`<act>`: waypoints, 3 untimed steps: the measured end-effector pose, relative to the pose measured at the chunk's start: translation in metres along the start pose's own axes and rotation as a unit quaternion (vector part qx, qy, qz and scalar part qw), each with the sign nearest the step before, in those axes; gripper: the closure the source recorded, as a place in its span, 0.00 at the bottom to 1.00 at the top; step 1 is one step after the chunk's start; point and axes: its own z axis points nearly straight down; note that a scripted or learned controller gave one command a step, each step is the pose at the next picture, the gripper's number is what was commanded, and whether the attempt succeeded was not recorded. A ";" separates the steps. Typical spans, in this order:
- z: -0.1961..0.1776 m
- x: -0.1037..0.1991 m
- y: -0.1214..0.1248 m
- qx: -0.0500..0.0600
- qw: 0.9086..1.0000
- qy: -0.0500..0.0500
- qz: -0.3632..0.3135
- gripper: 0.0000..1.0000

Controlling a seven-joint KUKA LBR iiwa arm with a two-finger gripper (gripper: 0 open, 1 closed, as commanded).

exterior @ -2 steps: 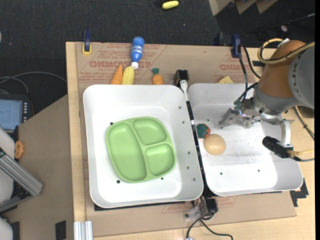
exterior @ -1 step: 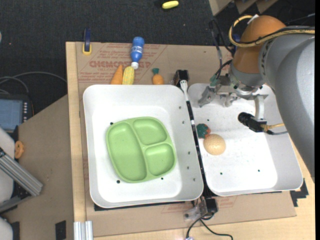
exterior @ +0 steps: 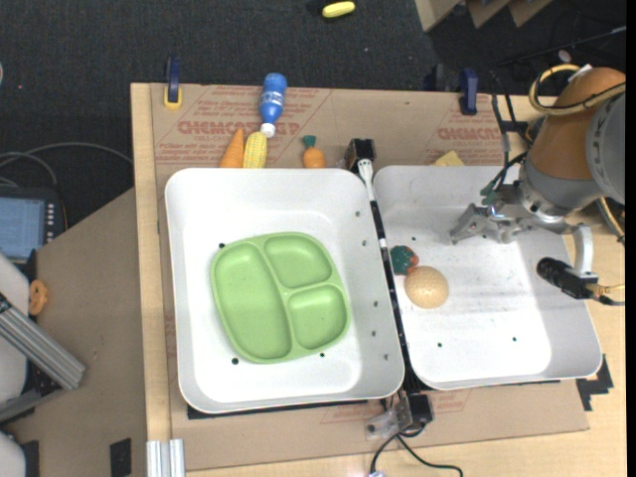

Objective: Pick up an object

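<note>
Hand [exterior: 489, 219] hangs open and empty over the right bin [exterior: 517, 361]; next it needs dropping onto the egg [exterior: 427, 288].

One fixed camera looks down at a slant on the bench [exterior: 149, 266] — both bins [exterior: 189, 217] whole, the arm [exterior: 576, 137] entering from the right.

Tan egg-shaped object [exterior: 426, 288] in right bin, small green-red object [exterior: 401, 258] just beside
</note>
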 end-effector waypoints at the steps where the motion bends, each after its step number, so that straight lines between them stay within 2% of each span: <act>1: -0.001 0.067 0.051 -0.006 1.000 0.001 -0.007 0.00; 2: 0.000 0.073 -0.006 0.001 1.000 0.002 -0.003 0.00; 3: 0.001 0.075 -0.106 0.003 1.000 0.002 -0.002 0.00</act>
